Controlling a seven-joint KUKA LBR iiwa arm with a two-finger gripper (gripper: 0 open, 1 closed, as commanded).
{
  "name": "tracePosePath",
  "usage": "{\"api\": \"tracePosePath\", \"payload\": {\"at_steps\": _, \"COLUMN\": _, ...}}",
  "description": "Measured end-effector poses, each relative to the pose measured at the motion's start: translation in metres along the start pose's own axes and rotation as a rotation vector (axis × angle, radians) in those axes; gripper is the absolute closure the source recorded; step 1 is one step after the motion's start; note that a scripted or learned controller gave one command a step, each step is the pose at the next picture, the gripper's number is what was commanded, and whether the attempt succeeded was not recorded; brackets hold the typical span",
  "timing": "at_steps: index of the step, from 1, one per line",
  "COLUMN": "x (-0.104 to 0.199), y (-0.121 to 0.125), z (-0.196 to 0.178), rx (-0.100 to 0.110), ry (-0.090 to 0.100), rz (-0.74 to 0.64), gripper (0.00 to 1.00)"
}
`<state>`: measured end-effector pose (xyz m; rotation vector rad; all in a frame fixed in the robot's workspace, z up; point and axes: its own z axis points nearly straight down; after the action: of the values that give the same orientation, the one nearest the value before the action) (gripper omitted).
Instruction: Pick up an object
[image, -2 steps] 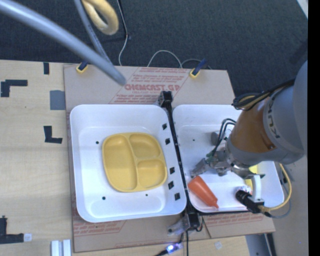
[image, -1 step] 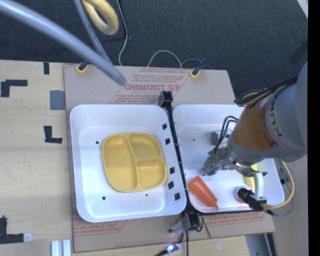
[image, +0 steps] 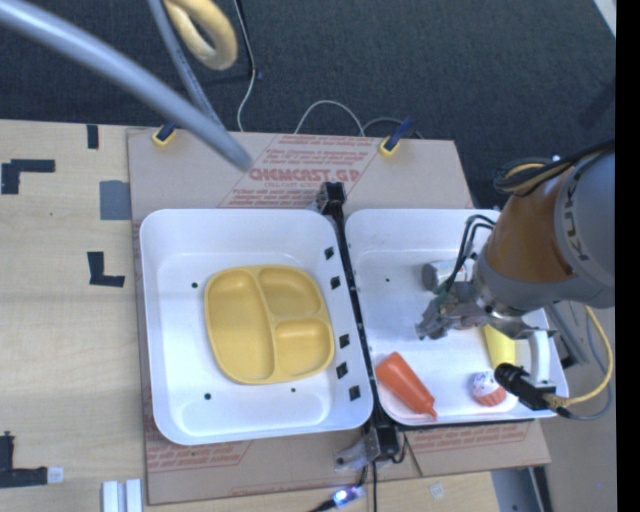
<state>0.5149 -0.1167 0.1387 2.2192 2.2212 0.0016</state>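
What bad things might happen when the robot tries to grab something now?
The gripper hangs over bare floor of the right bin, so it may close on nothing. The orange carrot lies against the bin's near rim, hard to get fingers around. The yellow thing sits half under the arm, which might knock it.

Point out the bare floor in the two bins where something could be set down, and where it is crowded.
Left bin: bare strips ring the yellow divided plate, widest along its near edge and far-left corner. Right bin: bare floor lies between the divider and the gripper, above the orange carrot. Its near-right corner is crowded: carrot, yellow object, small red-and-white object, arm overhead.
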Motion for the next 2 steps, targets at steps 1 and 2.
{"api": "tracePosePath", "payload": {"at_steps": 1, "x": 0.002, "y": -0.005, "z": -0.044, "rx": 0.0, "ry": 0.0, "rz": 0.0, "gripper": 1.0}}
{"api": "tracePosePath", "payload": {"at_steps": 2, "x": 0.002, "y": -0.004, "z": -0.08, "rx": -0.001, "ry": 0.0, "rz": -0.001, "gripper": 1.0}}
